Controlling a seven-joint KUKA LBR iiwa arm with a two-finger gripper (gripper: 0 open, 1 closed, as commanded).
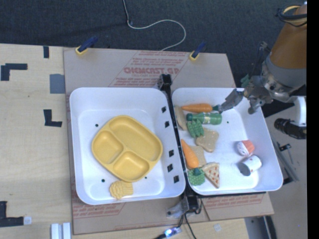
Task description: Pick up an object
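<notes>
Reaching in from three o'clock, the arm (289,49) held its end effector (241,100) above the upper part of the right bin (271,148). Its fingers were spread and released, with nothing between them; one tip lay close to the cap end of a green bottle (204,117).

Candidates for the pick all lay in that bin. An orange carrot (197,107) sat at about eleven o'clock in it, just above the bottle and nearly touching it. Below the bottle came a green knobbly piece (195,129), a tan slice (208,140) and a second carrot (189,154). A pizza wedge (213,175) lay near six o'clock. Well apart from these, toward four o'clock, were a red-and-white piece (244,147) and a white-and-grey one (249,164).

In the left bin (79,133) rested a yellow divided plate (126,147) with a small yellow ridged item (120,188) just beyond its seven o'clock corner.

My judgement was that the approach had not yet become a grasp. To do it well, the arm would have needed to pick one target and centre the open fingers across its narrow width. The bottle was nearest, but the carrot crowding it could have been caught or nudged. Fingers set across the bottle's short axis, descending straight down before closing, seemed the safest choice. The two isolated pieces toward four o'clock offered cleaner room.
</notes>
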